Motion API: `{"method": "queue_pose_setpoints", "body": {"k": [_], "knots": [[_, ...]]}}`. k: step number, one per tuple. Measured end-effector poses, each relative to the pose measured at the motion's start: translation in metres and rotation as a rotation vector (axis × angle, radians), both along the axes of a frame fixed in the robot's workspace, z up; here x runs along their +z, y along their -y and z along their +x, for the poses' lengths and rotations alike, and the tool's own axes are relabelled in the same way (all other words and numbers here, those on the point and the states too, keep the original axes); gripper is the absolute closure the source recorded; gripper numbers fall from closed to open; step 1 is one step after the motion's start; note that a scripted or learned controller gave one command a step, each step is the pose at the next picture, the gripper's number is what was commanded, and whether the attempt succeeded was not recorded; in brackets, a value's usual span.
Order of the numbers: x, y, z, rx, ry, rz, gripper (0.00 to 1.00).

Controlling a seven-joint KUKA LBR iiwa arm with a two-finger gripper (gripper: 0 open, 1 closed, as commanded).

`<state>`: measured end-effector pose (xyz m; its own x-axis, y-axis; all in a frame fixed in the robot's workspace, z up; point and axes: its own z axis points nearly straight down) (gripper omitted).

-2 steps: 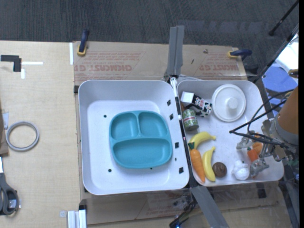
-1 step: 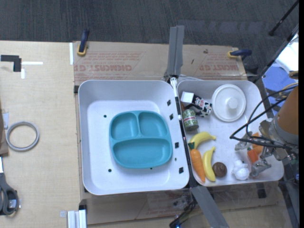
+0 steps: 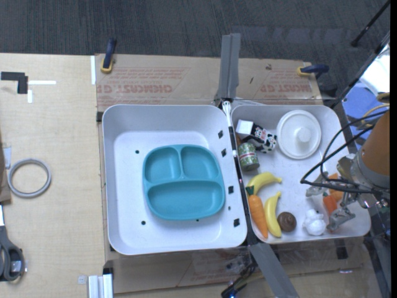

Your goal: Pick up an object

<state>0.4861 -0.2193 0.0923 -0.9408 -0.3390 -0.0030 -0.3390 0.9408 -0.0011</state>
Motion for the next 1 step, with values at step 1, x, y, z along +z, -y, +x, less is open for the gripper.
{"method": "queue_pose_setpoints", "body": {"k": [1], "knots": [[0.0003,0.0009,0.0003,0.329,0.001,0.000,0.00]]}}
